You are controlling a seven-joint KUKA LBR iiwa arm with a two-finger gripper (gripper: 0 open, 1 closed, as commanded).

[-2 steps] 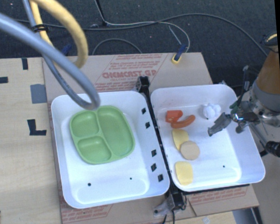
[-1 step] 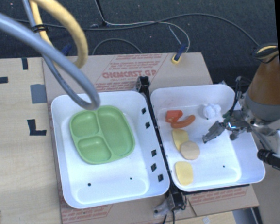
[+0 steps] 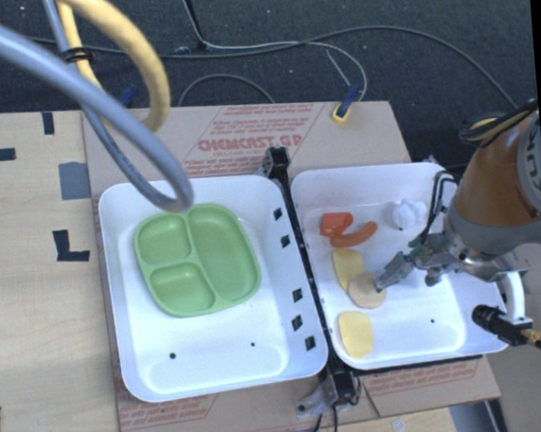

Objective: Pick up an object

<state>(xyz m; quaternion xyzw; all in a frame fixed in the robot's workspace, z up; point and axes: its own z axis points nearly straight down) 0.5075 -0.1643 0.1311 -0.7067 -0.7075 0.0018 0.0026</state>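
The right bin (image 3: 438,335) holds several small food-like pieces. A red piece (image 3: 335,222) and an orange one (image 3: 357,235) lie at its far left. Below them are a yellow piece (image 3: 346,264), a tan round piece (image 3: 364,295) and a pale yellow piece (image 3: 356,334). A small white object (image 3: 405,213) rests near the far wall. My gripper (image 3: 388,273) is low in this bin, its tip right beside the tan round piece and touching or nearly touching its right edge. The grey arm with its orange band (image 3: 494,186) reaches in from the right.
The left bin (image 3: 136,349) carries a green divided plate (image 3: 197,260). A grey hose (image 3: 117,130) and a yellow hose (image 3: 139,52) cross above that bin's far left corner. Both bins rest on cardboard (image 3: 245,137). A black divider (image 3: 299,274) runs between them.
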